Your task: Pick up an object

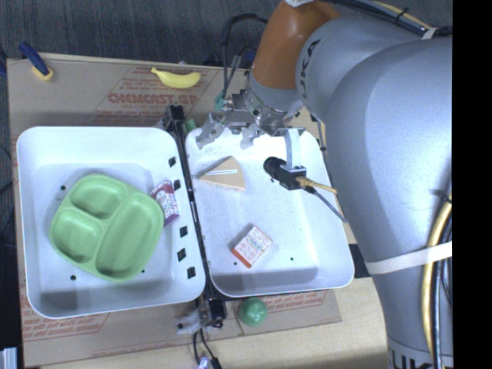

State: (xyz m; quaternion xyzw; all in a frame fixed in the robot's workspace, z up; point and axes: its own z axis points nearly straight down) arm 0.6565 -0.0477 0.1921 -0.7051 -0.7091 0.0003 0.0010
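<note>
Gripper (228,134) hangs over the back edge of the right bin (323,252), fingers spread apart and holding nothing. A tan wedge (223,175) lies in that bin just below the gripper, not touching it. Farther toward the front lies a small orange and white box (250,246). A green tray (108,225) sits in the left bin (38,283).

1. The scene is evenly and fairly brightly lit from above; no hard glare is seen.
2. Soft, short shadows are cast inside the left bin (31,206) along its walls and under the green tray (106,225).
3. A broad pale sheen is carried by the grey arm (384,129).
4. The picture is slightly soft and grainy throughout; small print on the cardboard (146,98) is blurred.
</note>
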